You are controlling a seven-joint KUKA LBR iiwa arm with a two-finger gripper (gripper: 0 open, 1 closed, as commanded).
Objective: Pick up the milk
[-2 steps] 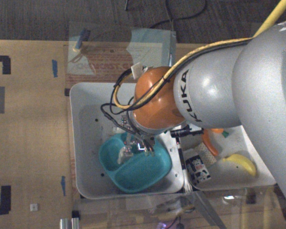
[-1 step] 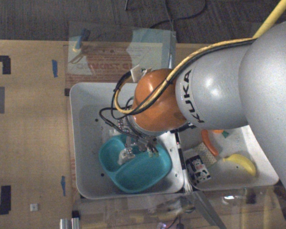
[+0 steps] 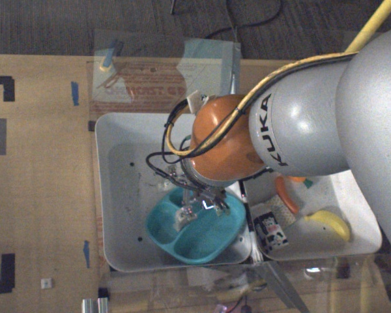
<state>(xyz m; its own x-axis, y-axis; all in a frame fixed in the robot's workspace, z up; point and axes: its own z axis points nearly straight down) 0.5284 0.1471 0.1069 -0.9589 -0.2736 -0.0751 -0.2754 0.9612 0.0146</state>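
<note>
Over the teal dish (image 3: 199, 237) in the left bin (image 3: 117, 175), the hand (image 3: 197, 207) hovers, grip state unclear.

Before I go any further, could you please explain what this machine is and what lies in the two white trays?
This is one picture, taken from a camera fixed above the bench. The big grey and orange shape is a robot arm reaching in from the right. Its gripper hangs over a teal divided dish in the left bin. The right bin holds a banana, an orange object and a small black and white carton, possibly the milk. I cannot see anything held.
</note>
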